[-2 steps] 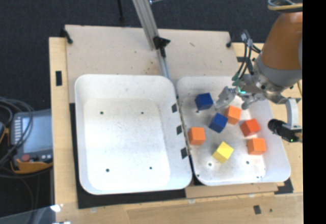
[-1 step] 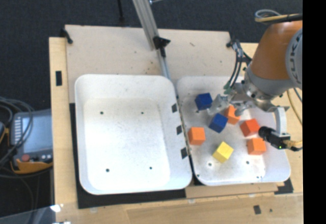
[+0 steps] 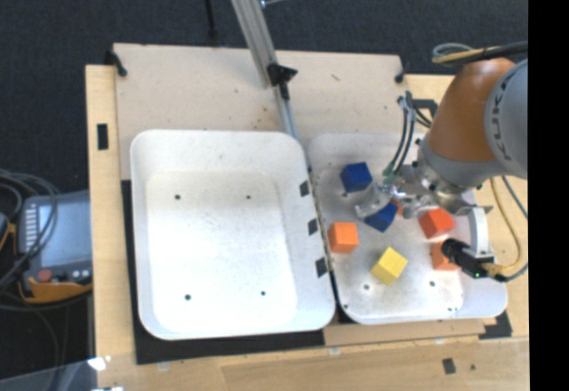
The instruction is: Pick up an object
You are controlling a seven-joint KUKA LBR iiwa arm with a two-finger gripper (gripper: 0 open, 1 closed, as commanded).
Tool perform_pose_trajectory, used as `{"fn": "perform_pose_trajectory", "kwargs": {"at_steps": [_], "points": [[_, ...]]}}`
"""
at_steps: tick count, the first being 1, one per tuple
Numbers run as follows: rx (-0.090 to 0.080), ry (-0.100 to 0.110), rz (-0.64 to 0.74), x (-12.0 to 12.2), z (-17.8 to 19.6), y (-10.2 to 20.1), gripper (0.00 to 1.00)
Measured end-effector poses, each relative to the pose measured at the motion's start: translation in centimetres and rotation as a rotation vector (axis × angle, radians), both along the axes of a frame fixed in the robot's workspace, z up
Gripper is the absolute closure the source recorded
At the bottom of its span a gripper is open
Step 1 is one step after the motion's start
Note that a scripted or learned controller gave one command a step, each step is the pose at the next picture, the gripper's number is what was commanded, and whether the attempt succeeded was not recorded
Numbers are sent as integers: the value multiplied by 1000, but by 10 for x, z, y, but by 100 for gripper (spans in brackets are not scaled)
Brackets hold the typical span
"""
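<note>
Bench (image 3: pixel 98 203) of pale wood carries two shallow white bins side by side: the left bin (image 3: pixel 222 234) and the right bin (image 3: pixel 418 305), which holds coloured blocks. Over the right bin hangs the grey arm (image 3: pixel 476 127) with its orange band, reaching in from the right. Its gripper (image 3: pixel 384 196) sits low among the blocks, just above a dark blue block (image 3: pixel 381 219); whether the gripper is open or closed cannot be told. A blue cube (image 3: pixel 356 176) lies farther back, an orange cube (image 3: pixel 343 236) to the left, a yellow cube (image 3: pixel 389 265) nearer, and a red-orange block (image 3: pixel 436 223) to the right.
</note>
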State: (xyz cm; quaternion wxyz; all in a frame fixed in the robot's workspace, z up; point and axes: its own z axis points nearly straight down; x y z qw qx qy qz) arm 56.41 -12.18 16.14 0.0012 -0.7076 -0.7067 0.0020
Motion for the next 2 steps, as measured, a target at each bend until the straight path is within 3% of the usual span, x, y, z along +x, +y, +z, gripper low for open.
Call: {"fn": "perform_pose_trajectory", "kwargs": {"at_steps": [1,2], "points": [[-2,-17,-1,-5,-41,-3,0],[-4,-23,-9,-4,-28,-5,100]]}}
